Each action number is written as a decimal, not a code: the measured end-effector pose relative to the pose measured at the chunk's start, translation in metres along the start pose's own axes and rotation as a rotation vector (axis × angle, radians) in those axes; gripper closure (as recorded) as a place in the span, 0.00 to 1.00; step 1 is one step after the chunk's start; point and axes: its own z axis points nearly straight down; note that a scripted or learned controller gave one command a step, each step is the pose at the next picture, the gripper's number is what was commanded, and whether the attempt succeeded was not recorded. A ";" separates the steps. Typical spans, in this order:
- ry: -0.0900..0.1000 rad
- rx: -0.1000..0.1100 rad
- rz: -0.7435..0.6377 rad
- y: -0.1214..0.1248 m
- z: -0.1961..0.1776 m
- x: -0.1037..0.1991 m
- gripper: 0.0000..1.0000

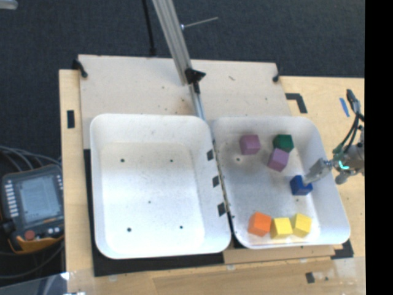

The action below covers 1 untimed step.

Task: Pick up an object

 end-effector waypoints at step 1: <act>-0.002 -0.004 0.001 0.001 -0.002 0.000 0.00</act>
